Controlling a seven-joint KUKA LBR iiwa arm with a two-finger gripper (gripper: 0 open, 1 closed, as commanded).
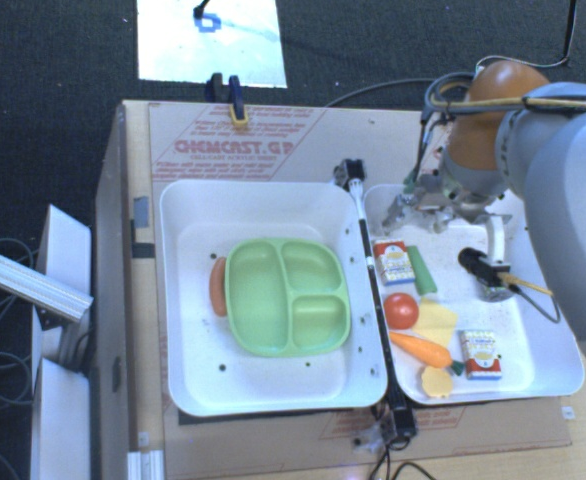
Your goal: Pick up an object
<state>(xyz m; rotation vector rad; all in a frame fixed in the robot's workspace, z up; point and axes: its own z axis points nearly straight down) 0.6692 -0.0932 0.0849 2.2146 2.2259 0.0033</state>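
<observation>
You see the gripper (428,211) over the right bin (553,358)'s far end; whether its fingers are open or closed, you cannot tell. Below lie a round glossy tomato (401,311), a tapered carrot (421,348) and two small cartons (394,263). The left bin (188,298) holds a smooth green divided tray (286,297). Dark carpet (43,78) surrounds the bench.

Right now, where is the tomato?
The tomato lies in the right bin, near the divider, between the small carton above and the carrot below.
</observation>
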